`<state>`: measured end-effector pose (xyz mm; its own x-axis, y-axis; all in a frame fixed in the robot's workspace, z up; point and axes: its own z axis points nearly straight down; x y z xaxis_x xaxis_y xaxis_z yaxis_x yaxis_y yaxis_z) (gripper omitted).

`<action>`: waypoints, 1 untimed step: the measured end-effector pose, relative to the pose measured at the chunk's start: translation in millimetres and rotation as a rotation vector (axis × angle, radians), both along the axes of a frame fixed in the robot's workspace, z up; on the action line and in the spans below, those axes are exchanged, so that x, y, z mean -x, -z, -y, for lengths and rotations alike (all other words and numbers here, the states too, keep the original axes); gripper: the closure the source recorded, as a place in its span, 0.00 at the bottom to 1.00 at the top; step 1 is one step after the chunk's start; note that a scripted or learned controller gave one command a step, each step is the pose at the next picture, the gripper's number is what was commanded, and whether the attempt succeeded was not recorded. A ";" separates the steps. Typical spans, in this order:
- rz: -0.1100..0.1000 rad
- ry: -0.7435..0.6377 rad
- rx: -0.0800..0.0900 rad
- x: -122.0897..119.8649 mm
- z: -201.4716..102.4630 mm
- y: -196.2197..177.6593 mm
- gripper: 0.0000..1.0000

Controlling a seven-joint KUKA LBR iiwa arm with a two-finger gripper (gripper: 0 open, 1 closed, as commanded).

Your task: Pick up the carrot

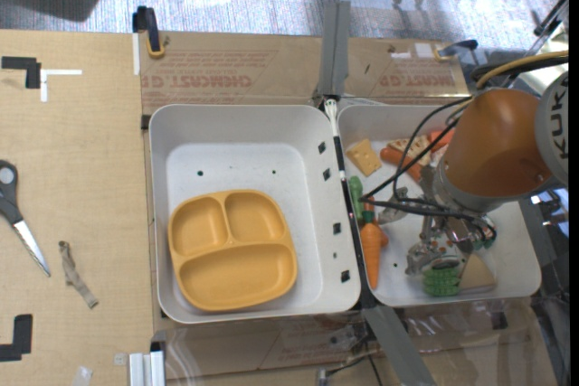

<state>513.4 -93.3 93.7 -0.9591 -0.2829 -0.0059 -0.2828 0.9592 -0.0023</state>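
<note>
The carrot (pixel 372 250) lies along the left wall of the right bin (pixel 516 289), orange with its green top (pixel 356 197) pointing to the far side. My gripper (pixel 436 254) hangs low in the same bin, a short way to the carrot's right and apart from it. It is directly above a green toy (pixel 441 282) near the bin's front edge. The arm's orange band (pixel 496 145) hides the middle of the bin.
The left bin (pixel 237 133) holds a yellow divided plate (pixel 233 249). In the right bin are a cheese-like square (pixel 365 157), reddish-orange pieces (pixel 403 155) at the back and a tan wedge (pixel 479 272) at the front. Scissors (pixel 18 221) lie on the bench at far left.
</note>
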 end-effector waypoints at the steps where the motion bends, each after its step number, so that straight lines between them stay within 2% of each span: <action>1: -0.001 0.037 -0.001 -77.5 2.4 0.5 0.00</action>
<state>591.0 -95.6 93.2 -0.9689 -0.2473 -0.0049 -0.2473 0.9689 -0.0006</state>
